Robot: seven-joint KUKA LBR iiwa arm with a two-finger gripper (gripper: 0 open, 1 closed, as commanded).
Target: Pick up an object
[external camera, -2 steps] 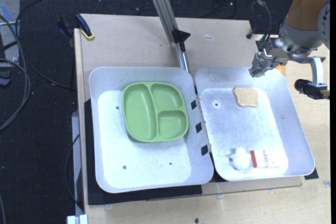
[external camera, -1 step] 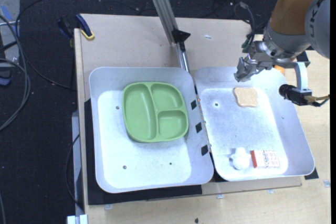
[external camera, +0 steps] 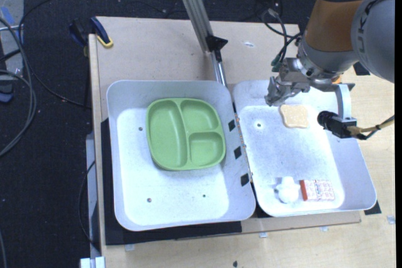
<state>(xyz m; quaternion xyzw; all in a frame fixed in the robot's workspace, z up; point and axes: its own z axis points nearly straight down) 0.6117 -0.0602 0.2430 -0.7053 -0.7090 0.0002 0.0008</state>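
Note:
My gripper hangs over the far left corner of the right bin, just left of a tan slice of toast lying near the bin's back wall. Nothing shows between the fingers. At the near edge of the same bin lie a small white lump and, right beside it, a red-and-white patterned packet. A green divided plate with three compartments rests in the left bin.
A slanted grey metal pole comes down to a black clamp between the bins' far edges. Black clips sit along the seam between the bins. A blue and yellow tool lies at the bench's far left corner.

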